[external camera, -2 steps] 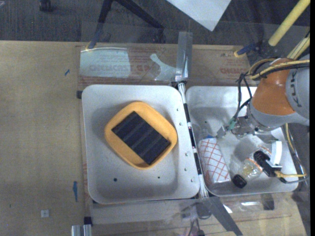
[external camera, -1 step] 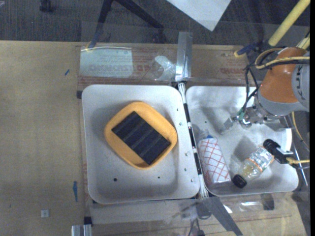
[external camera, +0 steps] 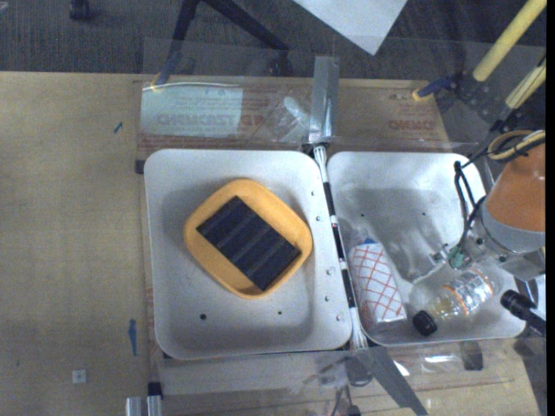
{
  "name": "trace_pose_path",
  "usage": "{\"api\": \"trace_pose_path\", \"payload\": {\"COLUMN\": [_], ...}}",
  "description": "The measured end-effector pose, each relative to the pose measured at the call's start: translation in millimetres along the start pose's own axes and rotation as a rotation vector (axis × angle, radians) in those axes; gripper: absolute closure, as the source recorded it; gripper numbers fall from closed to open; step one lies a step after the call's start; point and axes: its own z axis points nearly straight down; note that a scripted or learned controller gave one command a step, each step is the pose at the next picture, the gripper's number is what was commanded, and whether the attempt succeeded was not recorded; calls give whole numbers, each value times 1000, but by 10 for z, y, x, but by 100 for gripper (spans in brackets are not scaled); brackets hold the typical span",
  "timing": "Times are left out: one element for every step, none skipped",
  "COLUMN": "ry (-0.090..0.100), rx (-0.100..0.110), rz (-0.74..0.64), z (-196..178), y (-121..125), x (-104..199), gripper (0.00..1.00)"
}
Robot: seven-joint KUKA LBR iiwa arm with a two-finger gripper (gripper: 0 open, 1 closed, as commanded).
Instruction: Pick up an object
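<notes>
Yellow rounded-square object with dark ribbed top [external camera: 248, 236] lying flat, turned diagonally, in the left bin, clear bottle with black cap [external camera: 455, 301] on its side beside red-checked white packet [external camera: 378, 281] in the right bin

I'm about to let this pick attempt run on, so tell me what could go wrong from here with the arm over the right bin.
1. The clear bottle lies on its side right by the gripper; being round and smooth, it may roll or slip out of a grasp.
2. The red-and-white checked box lies close beside the bottle in the right bin, so the fingers could nudge it instead.
3. The loose cable near the wrist could snag.
</notes>
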Motion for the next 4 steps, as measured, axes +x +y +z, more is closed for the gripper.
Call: {"api": "trace_pose_path", "payload": {"ry": [-19, 0, 4, 1], "rx": [-5, 2, 6, 2], "rz": [126, 63, 141, 49], "z": [-33, -440, -429, -754], "y": [480, 390, -139, 45], "x": [482, 492, -32, 133], "gripper": [0, 0, 0, 0]}}
